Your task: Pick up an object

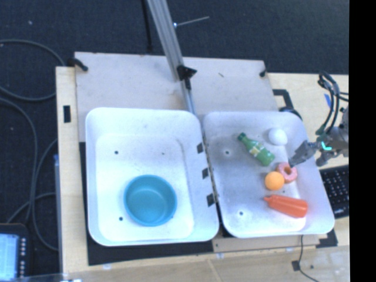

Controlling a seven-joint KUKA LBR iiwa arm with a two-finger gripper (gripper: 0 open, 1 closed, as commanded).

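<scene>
Objects for picking lie in the right bin (235, 219), gathered toward its right half. A green bottle (257, 148) lies on its side, slanted, with its cap end pointing to the far left. Just to its right, near the bin's far right corner, sits a white ball (277, 136). Nearer the camera an orange ball (274, 181) rests on the bin floor, touching or almost touching a pink ring (287, 172) at its right. Nearest of all lies a carrot (286, 205), stretched left to right along the near right part of the bin.

The tool (304, 153) comes in from the right edge of the scene, over the right rim of the right bin, its dark tip hanging just above and to the right of the pink ring. Whether it is released or clenched cannot be told at this size, and nothing can be made out within it.

The left bin (103, 134) carries a blue bowl (150, 200) in its near middle, standing upright, well apart from the other things. Both bins sit side by side on the table (69, 175), their inner rims touching. A metal rail (167, 37) slants down from the far side to the gap between the bins
</scene>
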